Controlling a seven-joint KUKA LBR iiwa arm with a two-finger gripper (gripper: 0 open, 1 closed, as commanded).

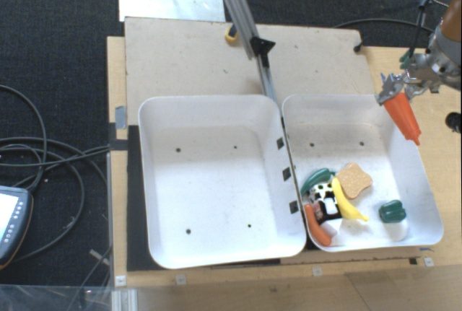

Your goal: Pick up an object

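Above the right bin's (pixel 415 180) far right rim, the tool (pixel 393 91) grips an orange carrot (pixel 403 117) by its top, tip hanging down. The arm (pixel 447 35) is cut off at the picture's edge. Toys huddle in the bin's near corner on the pale desk (pixel 303 57).

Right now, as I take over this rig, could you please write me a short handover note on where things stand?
Pincer: shut on the orange carrot, held up over the far right rim of the right bin, carrot tip pointing down.
Still in the right bin, near corner: bread slice, banana, green pepper, a green leafy piece, a red piece by the divider.
Done: one thing is picked up.
Left: the grip sits at the carrot's top end, so move gently; I would watch it for slipping.
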